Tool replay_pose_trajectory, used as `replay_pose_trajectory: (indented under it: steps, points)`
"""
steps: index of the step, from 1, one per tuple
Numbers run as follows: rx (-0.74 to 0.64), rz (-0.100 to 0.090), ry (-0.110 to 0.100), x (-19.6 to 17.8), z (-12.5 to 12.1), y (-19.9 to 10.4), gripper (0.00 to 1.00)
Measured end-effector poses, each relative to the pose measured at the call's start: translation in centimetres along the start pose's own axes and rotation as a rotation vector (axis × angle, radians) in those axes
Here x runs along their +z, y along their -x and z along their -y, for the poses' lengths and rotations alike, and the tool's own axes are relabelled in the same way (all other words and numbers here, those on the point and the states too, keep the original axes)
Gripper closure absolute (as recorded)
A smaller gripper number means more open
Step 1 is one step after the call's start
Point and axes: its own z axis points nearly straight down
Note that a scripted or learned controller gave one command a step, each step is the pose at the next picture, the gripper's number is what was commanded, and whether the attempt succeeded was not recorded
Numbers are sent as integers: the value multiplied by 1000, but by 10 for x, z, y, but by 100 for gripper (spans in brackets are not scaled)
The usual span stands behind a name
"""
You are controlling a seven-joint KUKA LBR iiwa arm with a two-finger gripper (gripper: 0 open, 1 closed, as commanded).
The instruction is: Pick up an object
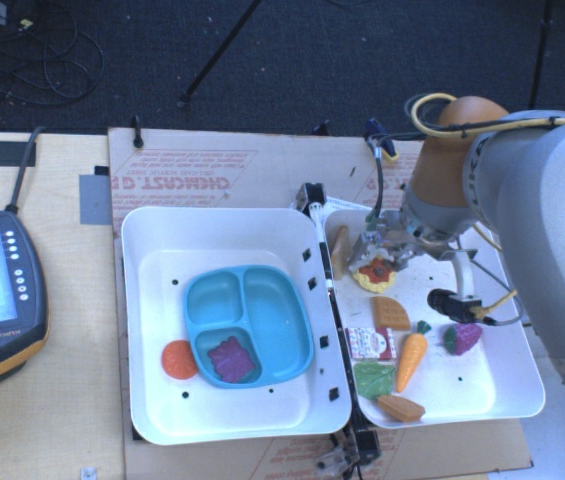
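The tool (387, 248) hangs low over the right bin (502, 388), just above a yellow and red toy (374, 274); whether it is spread or closed I cannot tell. A carrot (411, 360), purple toy (462, 338) and green piece (372, 378) lie nearby. The left bin (152, 268) holds a blue tray (272, 318).

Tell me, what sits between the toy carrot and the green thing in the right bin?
Nothing: in the camera view the carrot and the green toy lie side by side, with bare white bin floor between.
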Motion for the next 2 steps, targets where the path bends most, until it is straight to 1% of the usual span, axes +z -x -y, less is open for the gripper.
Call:
replay_pose_trajectory:
  steps: [1, 2]
  points:
    - [0, -1, 7, -111, 53, -25, 100]
    - [1, 1, 0, -104, 53, -24, 0]
